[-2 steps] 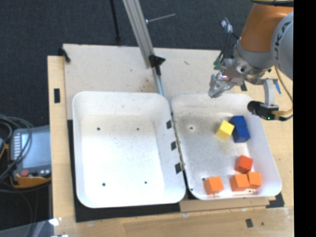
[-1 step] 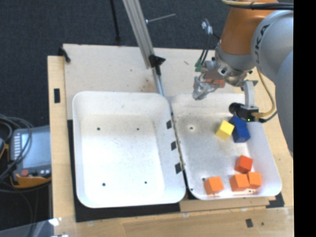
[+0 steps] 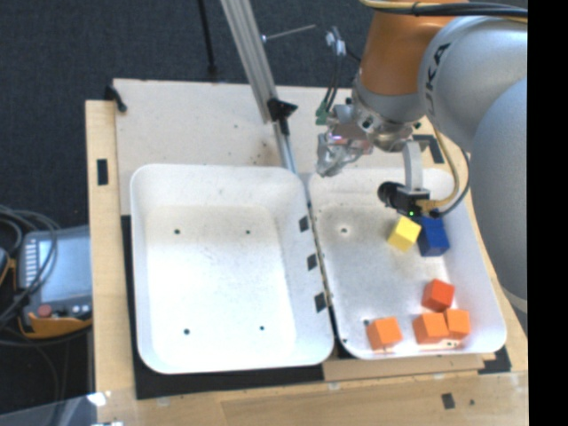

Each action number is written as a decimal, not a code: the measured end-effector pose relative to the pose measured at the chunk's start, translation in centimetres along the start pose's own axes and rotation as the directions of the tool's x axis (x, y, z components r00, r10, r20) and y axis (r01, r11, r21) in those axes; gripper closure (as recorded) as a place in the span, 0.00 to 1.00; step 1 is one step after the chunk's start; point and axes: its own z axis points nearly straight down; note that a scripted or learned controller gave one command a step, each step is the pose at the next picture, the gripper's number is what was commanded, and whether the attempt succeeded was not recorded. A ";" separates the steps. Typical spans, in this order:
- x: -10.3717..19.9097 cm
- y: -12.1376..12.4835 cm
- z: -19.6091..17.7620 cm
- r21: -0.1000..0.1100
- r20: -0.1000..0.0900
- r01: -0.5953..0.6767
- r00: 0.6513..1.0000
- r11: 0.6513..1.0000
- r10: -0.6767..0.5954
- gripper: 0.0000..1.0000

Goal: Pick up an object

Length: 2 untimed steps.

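The right bin (image 3: pixel 355 273) holds a yellow cube (image 3: pixel 404 233) touching a blue cube (image 3: pixel 434 237) near its far right side. Several orange cubes lie along its near edge, among them one at the left (image 3: pixel 384 333) and a redder one (image 3: pixel 437 295) further back. My gripper (image 3: pixel 331 161) hangs below the orange-banded wrist (image 3: pixel 395 43), over the far left corner of the right bin, close to the divide between the bins. It is well apart from all the cubes, and nothing is seen in it.
The left bin (image 3: pixel 142 238) lies beside the right one. A slanted aluminium pole (image 3: pixel 253 51) rises just behind the gripper. A black cable fitting (image 3: pixel 397 194) dangles over the yellow cube. A control pendant (image 3: pixel 53 278) sits off the bench at left.
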 end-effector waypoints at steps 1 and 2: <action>4.8 1.3 0.9 0.001 0.001 -0.001 1.000 1.000 0.001 1.00; 9.5 0.5 2.0 0.003 0.002 -0.001 1.000 1.000 0.001 1.00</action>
